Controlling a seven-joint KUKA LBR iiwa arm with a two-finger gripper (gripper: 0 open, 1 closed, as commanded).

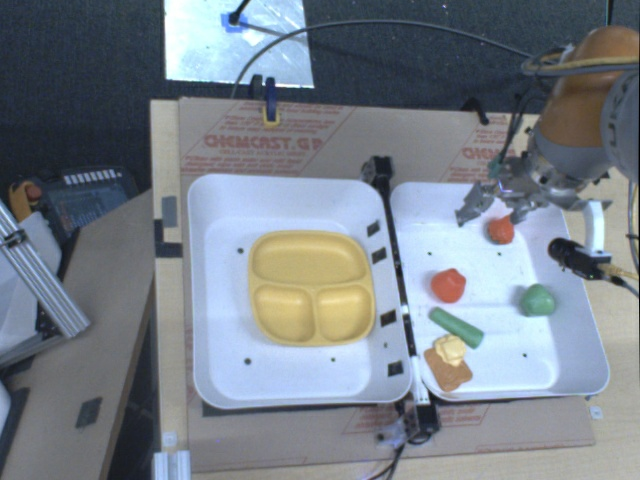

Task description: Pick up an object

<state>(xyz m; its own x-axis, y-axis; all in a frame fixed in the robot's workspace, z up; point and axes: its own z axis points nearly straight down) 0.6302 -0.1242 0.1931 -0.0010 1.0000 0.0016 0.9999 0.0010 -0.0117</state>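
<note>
My gripper (497,211) hangs over the far part of the right bin (570,368), its two fingers spread open with nothing between them. A small orange-red object (501,231) lies just below and between the fingertips. Further toward the front lie a red round object (448,285), a green round object (538,300), a green cylinder (456,326) and a yellow and orange piece (449,360).
The left bin (215,268) holds a yellow divided tray (310,286). A black divider (392,268) runs between the two bins. A black part on the arm (577,257) reaches over the right bin's right side. Cables run behind the bench.
</note>
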